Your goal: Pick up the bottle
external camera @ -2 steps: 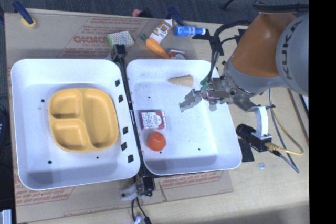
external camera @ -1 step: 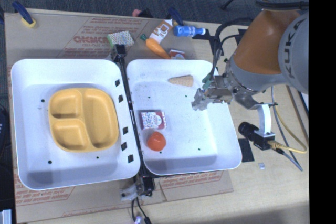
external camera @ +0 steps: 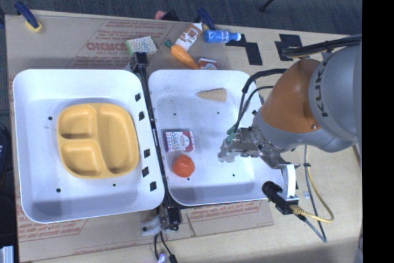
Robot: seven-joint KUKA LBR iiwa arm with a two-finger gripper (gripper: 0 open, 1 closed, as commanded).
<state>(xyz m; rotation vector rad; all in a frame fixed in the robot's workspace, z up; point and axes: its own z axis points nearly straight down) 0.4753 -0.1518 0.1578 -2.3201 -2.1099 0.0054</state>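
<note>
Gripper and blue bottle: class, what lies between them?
In the camera view, the cone-shaped wafer lies between the gripper and the bottle, inside the right bin.

Both bins appear to be white plastic, smooth with a dull sheen, the right one lightly speckled. In the left bin, the yellow divided tray looks like smooth matt plastic. In the right bin, the red ball is smooth and slightly glossy; beside it the packet looks like printed paper or film. Beneath the bins lies printed brown cardboard, matt. Beyond the right bin, the bottle appears blue glossy plastic. The arm carries smooth grey and orange casing, satin finish.
</note>
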